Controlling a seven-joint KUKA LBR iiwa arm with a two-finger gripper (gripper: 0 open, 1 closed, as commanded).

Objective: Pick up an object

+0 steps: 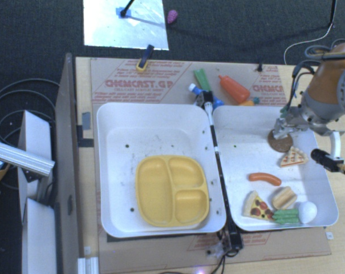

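Hand [283, 131] is positioned over the brown disc [280, 142] at the far side of the right bin [326, 201]; finger state cannot be determined. Sausage [264, 178] lies nearer, mid-bin.

— What's on the bench [161, 81] from where I sit?

— Two white bins [112, 153] side by side. At twelve o'clock I see a carrot [234, 89], a green piece [201, 79], a yellow-tipped tool [143, 59].
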